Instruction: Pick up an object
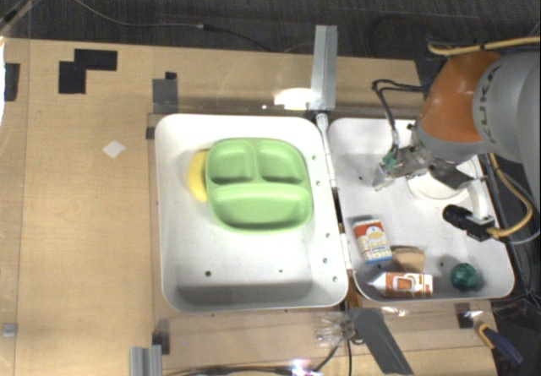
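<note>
Labels on the small red-and-white carton (371,240) were too blurred to read; gripper (390,168) hung over the right bin (359,139), jaws' opening hard to tell.

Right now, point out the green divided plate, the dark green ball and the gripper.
green divided plate (256,182): camera view, on the ridge between its compartments.
dark green ball (464,276): camera view, on its top surface.
gripper (390,168): camera view, at its tip over the right bin.

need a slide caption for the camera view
KUKA arm's gripper hovers in the right bin; green divided tray in the left bin.
</note>
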